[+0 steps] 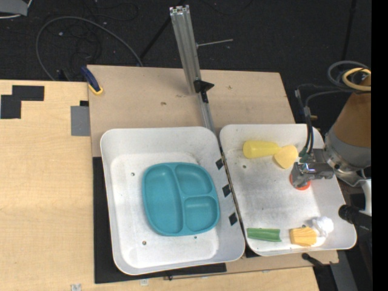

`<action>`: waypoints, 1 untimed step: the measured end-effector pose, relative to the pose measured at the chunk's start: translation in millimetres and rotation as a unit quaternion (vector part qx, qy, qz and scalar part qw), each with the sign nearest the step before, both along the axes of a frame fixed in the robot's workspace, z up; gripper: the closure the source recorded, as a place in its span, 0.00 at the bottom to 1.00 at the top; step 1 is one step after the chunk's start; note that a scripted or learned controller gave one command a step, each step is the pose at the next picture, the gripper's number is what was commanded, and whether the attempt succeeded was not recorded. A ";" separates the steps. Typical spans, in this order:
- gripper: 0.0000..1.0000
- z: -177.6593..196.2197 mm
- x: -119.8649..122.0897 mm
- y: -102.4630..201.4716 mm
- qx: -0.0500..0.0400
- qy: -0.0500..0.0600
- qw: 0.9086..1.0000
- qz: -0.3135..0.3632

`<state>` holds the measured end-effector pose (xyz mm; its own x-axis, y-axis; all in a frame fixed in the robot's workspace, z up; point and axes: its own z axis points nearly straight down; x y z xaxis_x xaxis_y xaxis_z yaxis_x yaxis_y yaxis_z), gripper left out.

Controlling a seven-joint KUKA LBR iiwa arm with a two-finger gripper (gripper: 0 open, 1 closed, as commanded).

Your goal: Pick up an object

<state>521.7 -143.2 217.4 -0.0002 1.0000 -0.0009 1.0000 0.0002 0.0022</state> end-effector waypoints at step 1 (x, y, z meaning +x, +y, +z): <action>1.00 62.9 -0.3 -4.5 0.000 -0.001 1.000 0.000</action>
<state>521.4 -147.7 280.3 -0.0011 1.0000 -0.0016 1.0000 0.0011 0.0047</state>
